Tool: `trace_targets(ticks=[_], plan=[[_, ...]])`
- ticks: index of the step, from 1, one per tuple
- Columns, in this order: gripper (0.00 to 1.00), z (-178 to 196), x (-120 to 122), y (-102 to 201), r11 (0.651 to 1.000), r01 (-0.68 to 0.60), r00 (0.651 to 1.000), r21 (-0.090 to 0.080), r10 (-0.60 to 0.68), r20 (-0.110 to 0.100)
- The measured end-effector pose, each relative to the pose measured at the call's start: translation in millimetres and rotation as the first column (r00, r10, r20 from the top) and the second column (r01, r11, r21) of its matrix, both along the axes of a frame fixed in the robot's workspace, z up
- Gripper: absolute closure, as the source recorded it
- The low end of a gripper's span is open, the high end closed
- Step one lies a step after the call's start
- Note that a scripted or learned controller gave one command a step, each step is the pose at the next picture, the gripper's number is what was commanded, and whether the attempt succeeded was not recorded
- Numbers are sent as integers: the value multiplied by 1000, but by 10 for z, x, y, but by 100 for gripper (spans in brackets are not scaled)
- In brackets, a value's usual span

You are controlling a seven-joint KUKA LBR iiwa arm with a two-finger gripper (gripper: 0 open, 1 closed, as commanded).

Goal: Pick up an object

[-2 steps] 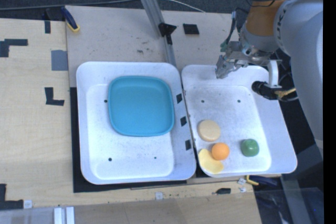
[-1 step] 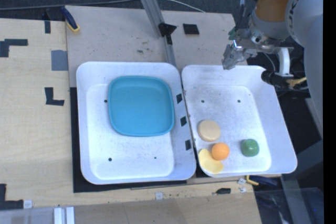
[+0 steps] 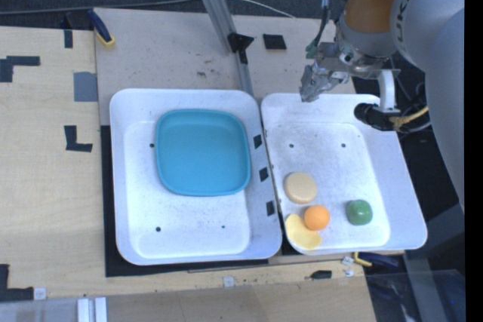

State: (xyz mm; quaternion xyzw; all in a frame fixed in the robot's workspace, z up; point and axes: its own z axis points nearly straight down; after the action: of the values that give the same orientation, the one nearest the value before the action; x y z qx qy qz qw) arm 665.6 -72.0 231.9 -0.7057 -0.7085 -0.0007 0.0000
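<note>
My gripper [image 3: 311, 90] hangs over the far edge of the right bin [image 3: 392, 162], with nothing visible between its fingers. Near the bin's front lie a tan round disc [image 3: 300, 187], an orange ball [image 3: 316, 218], a yellow piece [image 3: 302, 235] partly under the ball, and a green ball [image 3: 359, 212]. All of them sit well in front of the gripper.
A blue square plate [image 3: 202, 151] lies in the left bin [image 3: 128, 185]. A slanted metal post [image 3: 219, 4] rises behind the bins, close to the left of the gripper. Tape marks dot the wooden bench [image 3: 45, 162].
</note>
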Motion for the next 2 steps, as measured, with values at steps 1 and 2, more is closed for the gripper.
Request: trace_targets(ticks=[1, 2], plan=[[100, 81, -212, 441, 1000, 0, 1000, 0, 0, 0], [100, 154, -407, 915, 1000, 0, 1000, 0, 0, -1]])
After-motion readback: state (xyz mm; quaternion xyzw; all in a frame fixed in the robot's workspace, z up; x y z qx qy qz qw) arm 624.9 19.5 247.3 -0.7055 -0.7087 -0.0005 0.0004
